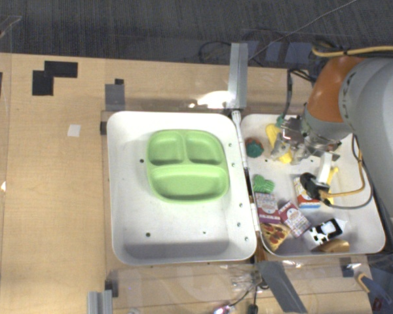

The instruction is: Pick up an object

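While the grey arm w/ orange band reaches in from the right, its gripper hangs low over the upper part of the right bin, just beside a yellow object; gripper state can't be told from this angle. Near it: dark green ball, small packets & a black-white toy toward the front. Left bin holds a green divided tray.

Wooden bench bears two white bins (side by side).
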`<control>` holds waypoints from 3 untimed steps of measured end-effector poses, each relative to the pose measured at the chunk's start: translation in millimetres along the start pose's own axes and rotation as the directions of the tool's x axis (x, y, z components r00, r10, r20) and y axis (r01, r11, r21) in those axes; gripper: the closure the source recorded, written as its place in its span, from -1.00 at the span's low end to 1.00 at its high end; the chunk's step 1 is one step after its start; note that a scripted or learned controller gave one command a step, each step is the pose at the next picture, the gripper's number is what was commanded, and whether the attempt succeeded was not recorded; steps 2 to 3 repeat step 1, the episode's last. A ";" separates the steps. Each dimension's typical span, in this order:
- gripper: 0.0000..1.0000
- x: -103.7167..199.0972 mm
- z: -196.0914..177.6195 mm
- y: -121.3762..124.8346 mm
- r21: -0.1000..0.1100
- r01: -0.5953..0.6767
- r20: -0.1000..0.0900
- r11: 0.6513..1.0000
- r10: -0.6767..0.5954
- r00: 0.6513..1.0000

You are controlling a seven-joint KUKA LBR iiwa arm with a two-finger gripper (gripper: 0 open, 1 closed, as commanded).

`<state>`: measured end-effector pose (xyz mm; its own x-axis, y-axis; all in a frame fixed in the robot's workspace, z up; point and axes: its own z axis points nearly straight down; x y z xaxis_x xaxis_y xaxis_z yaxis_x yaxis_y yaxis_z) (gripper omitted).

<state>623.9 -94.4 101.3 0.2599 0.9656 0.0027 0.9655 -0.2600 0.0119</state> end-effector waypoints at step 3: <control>1.00 60.5 -85.3 32.7 0.005 0.049 0.001 0.999 -0.049 0.999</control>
